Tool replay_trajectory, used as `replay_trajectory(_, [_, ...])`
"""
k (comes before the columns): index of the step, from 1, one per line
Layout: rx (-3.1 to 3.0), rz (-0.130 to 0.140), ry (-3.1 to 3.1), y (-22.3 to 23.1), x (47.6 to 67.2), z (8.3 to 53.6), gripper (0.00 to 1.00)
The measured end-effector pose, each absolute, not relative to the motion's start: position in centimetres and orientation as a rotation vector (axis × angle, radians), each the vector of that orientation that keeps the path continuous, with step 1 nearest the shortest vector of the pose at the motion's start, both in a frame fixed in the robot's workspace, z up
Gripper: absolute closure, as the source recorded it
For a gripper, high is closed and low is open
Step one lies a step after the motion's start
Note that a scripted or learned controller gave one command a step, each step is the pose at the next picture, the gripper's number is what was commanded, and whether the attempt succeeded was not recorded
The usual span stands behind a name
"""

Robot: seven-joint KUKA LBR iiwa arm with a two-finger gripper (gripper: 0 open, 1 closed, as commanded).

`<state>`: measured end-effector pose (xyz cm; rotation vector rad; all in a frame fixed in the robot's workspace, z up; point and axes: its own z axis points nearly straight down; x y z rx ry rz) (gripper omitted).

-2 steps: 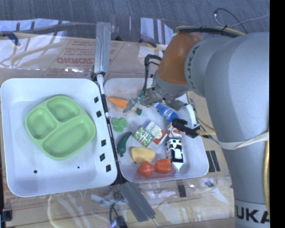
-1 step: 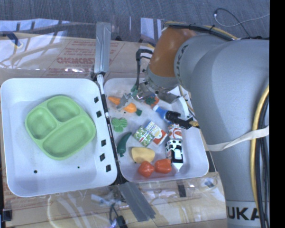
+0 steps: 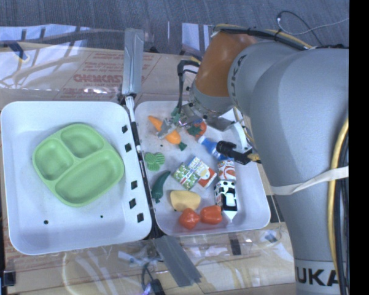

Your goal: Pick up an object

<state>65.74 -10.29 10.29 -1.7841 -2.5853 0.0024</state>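
Near end of right bin (image 3: pixel 258 217) held tomatoes (image 3: pixel 199 217), a yellow piece (image 3: pixel 184 199) and a cow-print carton (image 3: pixel 226 195). At the far end, gripper (image 3: pixel 179 123) sat low over the carrot (image 3: pixel 155 123), which lay just to its left, long axis roughly left-right. Couldn't tell jaw state, view too cluttered. Green tray (image 3: pixel 78 163) sat in the left bin.

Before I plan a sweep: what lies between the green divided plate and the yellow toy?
In the camera view, the bins' adjoining walls and a dark green toy lie between plate and yellow toy.
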Motion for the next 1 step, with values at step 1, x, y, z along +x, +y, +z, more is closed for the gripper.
replay_trajectory(1, [-1.997, 0.000, -2.426, -7.07, 65.74, 19.37, 1.00])
